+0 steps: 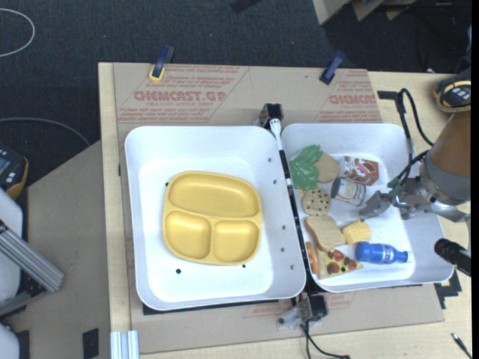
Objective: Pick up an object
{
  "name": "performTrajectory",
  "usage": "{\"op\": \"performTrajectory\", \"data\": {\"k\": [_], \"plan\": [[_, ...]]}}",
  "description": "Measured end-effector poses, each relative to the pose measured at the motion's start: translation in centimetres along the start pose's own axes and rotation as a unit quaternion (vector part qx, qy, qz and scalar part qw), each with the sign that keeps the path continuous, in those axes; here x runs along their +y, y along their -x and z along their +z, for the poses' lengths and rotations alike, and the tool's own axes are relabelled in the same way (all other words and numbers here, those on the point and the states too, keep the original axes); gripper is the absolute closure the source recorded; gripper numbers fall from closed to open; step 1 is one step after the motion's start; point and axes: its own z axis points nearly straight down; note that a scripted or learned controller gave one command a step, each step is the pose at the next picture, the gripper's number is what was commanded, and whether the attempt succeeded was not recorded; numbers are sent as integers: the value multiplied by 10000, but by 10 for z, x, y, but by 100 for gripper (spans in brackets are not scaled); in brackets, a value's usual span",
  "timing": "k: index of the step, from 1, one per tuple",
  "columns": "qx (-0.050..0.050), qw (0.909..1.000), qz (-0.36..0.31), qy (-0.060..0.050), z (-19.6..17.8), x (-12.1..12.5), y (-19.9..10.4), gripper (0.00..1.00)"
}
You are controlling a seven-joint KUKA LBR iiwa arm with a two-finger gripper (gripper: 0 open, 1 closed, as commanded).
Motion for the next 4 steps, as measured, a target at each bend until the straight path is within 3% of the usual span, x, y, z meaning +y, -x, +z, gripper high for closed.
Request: {"op": "performTrajectory", "data": {"k": [1,2,4], "plan": [[-3,10000,-1,11,52,0,-1,0],[-18,10000,8,39,40,1,0,100],[-36,10000,-10,80,-69,3,-9,100]]}}
